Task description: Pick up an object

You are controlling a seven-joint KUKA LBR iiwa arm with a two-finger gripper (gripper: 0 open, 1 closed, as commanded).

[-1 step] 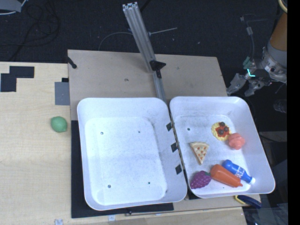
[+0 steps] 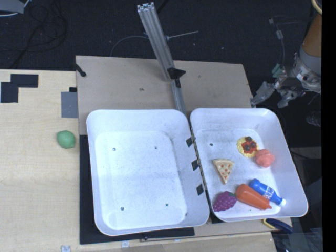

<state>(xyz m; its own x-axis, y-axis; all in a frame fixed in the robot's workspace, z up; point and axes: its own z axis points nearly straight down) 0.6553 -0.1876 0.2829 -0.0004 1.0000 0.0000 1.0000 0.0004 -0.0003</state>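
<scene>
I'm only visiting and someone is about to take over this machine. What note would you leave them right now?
Gripper: above the far right corner of the right bin, nothing between its fingers.
Right bin holds a pizza slice, grapes, carrot, blue bottle, pink ball and a yellow-red piece.
Green ball lies on the bench.
Done: nothing picked.
Left: descend, grasp one object, lift.

You find no readable text, label, brand, number or sign here: nothing legible on the bins, the toys in them, or the worktop.
</scene>
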